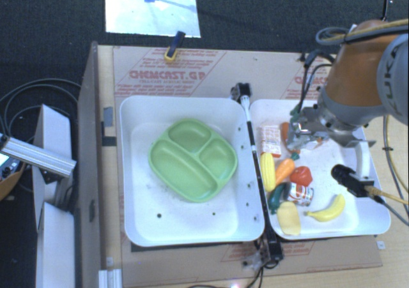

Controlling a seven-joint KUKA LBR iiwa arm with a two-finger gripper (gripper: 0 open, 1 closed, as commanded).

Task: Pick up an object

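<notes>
Carrot (284, 170) just below end effector (295, 142), apart.

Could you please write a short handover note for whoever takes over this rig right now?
End effector: low over the back of the right bin, near the carrot; nothing visibly held.
Right bin items: banana, red can, corn, yellow piece at the front.
Left bin: green divided plate.
Done: nothing lifted.
Left: grasp one object and raise it.
</notes>
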